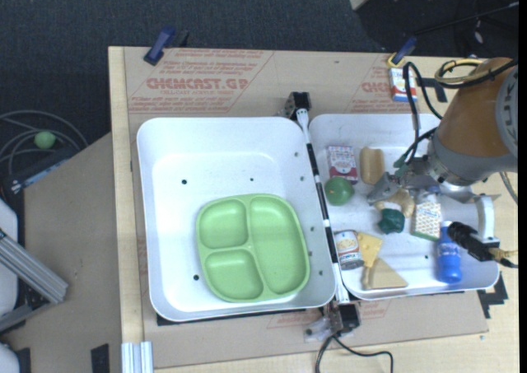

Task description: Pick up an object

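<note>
Objects for the pick lie scattered in the right bin [494, 282], and the gripper [401, 190] sits low among them, near the bin's middle. Whether the gripper is open or closed cannot be told: its grey tip blends into the clutter, and nothing is clearly seen held by it. The arm [478, 128], grey with an orange band, reaches in from the right above the bin's far side.

Just below the gripper lies a dark teal block [391, 220]. Beside that, toward the right, is a small patterned packet [427, 219], and a blue bottle [449, 260] stands near the bin's front right. To the left of the gripper rests a green ball [338, 191], with a red-and-white carton [342, 162] behind it and a tan roll-shaped piece [372, 165] next to the carton. Toward the bin's front are a small can [347, 249], a yellow wedge [370, 247] and a tan flat piece [384, 277].

The left bin [165, 157] holds a light green divided plate [250, 246] with three compartments, lying in its near half. Both bins rest side by side on the surface [206, 83], which is a board printed with red lettering.
</note>
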Tool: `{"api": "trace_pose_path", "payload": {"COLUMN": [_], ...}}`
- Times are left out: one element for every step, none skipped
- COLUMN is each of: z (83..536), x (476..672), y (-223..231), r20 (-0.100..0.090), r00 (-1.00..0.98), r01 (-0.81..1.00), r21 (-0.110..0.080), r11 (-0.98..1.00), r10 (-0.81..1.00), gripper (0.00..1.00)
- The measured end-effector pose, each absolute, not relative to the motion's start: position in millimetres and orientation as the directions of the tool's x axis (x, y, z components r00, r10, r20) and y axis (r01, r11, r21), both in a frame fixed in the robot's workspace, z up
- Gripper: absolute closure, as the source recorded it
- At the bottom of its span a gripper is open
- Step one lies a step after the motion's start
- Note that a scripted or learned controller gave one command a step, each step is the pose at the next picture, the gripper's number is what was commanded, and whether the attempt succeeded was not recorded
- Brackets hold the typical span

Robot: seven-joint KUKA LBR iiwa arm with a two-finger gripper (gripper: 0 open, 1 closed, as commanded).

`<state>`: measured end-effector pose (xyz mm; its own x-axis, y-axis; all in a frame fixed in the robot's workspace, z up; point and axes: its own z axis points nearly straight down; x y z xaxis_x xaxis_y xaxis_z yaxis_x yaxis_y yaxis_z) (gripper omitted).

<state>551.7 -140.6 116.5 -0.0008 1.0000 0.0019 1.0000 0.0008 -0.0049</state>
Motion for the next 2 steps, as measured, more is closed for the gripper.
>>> {"api": "trace_pose_path", "payload": {"z": [83.7,95.4], "x": [523.1,525.1], "y": [-133.4,-133.8], "r20": [0.001,-0.001], "r00": [0.000,0.001], "r01": [1.000,1.000], "r21": [-0.004,0.003], "r11": [0.000,-0.001], "r10": [1.000,1.000], "gripper": [0.00,1.00]}}
